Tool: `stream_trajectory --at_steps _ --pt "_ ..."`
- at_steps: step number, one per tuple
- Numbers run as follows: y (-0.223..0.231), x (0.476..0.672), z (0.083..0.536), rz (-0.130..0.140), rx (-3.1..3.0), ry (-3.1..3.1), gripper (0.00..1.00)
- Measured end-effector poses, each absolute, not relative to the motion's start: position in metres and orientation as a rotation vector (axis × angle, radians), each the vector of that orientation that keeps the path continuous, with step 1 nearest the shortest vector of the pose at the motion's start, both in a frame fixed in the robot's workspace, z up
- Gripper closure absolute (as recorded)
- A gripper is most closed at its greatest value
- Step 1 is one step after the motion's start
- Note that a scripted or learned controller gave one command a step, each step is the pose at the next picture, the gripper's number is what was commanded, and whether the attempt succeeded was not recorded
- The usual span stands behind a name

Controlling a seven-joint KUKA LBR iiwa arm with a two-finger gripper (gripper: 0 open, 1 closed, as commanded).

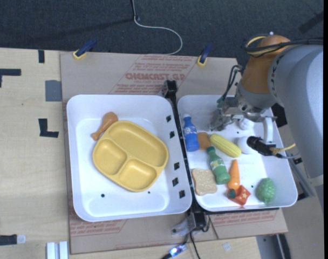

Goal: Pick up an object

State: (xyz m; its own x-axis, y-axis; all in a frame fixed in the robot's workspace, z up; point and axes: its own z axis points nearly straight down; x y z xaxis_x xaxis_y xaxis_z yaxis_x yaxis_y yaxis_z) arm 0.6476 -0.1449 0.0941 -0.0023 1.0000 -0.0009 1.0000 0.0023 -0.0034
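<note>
The gripper (224, 118) hangs low in the upper part of the right bin (282, 198), just above the corn (225, 144), likely because that bin has the toys to grab; I cannot tell how wide its fingers are, and nothing shows between them. That bin also holds a blue bottle (190, 134), a green bottle (218, 165), bread (204, 181), a carrot (234, 174) and a green veggie (266, 190). The left bin (83, 198) holds a yellow tray (130, 154) with a chicken leg (104, 124) at its upper left (tucked part way under it).

Red print on the cardboard sheet (148, 74) reads roughly "CHEMCAST", upside down.
</note>
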Motion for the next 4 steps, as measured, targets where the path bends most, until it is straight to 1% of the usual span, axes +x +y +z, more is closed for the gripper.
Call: stream_trajectory --at_steps 1,2,3,4 --pt "-0.138 0.65 0.138 -0.003 -2.22 -2.224 1.0" --pt "-0.141 0.659 0.185 -0.002 -2.221 -2.225 1.0" --pt "-0.141 0.659 0.227 -0.002 -2.221 -2.224 1.0" --pt "-0.083 0.653 0.234 0.0 -2.213 -2.227 1.0"
